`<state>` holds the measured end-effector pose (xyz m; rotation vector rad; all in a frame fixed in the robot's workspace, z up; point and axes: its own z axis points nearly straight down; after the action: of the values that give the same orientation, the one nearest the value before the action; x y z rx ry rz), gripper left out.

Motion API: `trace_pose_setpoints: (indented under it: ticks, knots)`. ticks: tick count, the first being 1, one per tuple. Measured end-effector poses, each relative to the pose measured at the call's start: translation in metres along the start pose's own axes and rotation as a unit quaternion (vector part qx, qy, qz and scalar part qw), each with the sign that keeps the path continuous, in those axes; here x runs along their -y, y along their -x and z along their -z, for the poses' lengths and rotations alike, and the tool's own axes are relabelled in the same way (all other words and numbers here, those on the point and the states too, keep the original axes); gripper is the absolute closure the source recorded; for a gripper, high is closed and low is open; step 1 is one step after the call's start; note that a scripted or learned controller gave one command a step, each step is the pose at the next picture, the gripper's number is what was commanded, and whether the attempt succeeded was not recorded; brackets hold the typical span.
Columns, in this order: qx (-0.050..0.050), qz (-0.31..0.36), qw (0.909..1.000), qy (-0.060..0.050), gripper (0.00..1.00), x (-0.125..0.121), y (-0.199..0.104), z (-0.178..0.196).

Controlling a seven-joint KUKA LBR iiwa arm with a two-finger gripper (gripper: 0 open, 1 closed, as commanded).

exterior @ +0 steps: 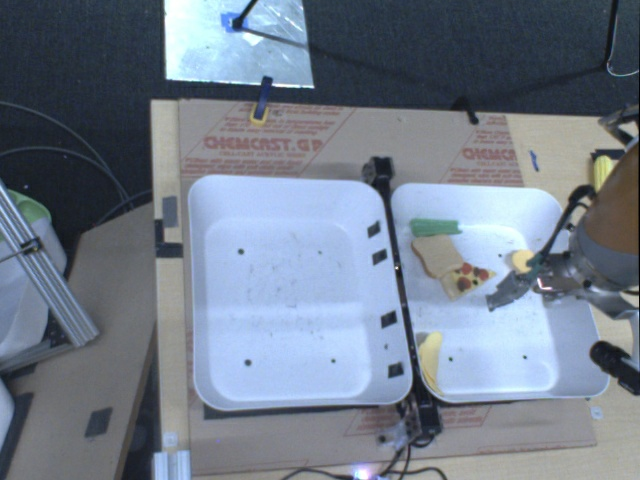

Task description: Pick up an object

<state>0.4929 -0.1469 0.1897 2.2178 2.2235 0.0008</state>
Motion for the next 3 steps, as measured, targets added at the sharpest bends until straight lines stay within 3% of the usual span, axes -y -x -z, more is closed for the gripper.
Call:
trace_pose_setpoints:
  ticks: [1,2,3]
  knots:
    - [0.000,0.002,1.0000,0.000,0.00,-0.055,-0.007,-0.110]
    - [0.000,0.002,1.0000,0.003,0.00,-0.110,-0.007,-0.104]
    - [0.000,0.002,1.0000,0.002,1.00,-0.108,-0.007,-0.093]
